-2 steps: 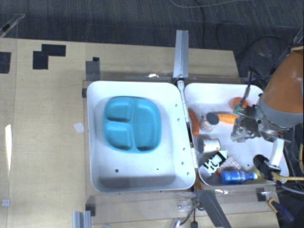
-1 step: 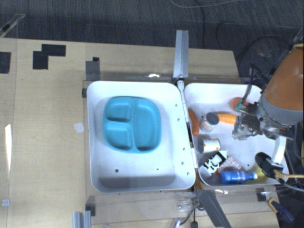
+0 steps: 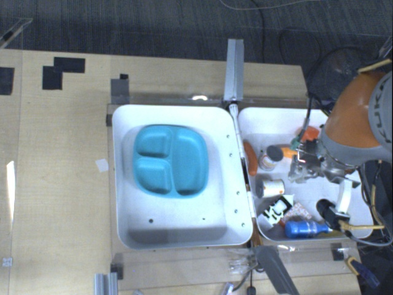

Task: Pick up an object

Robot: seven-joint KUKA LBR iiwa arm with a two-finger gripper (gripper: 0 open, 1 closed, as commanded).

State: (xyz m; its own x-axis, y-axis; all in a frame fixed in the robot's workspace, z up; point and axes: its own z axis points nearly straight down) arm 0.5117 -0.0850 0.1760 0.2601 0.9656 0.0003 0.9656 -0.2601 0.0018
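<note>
End effector point(image 3: 302, 165) hangs low in the right bin point(image 3: 261, 120) among crowded clutter; its grip state I cannot tell. A silver can point(image 3: 271, 187) lies just beside it. Tight packing could cause a glancing, failed grasp.
</note>
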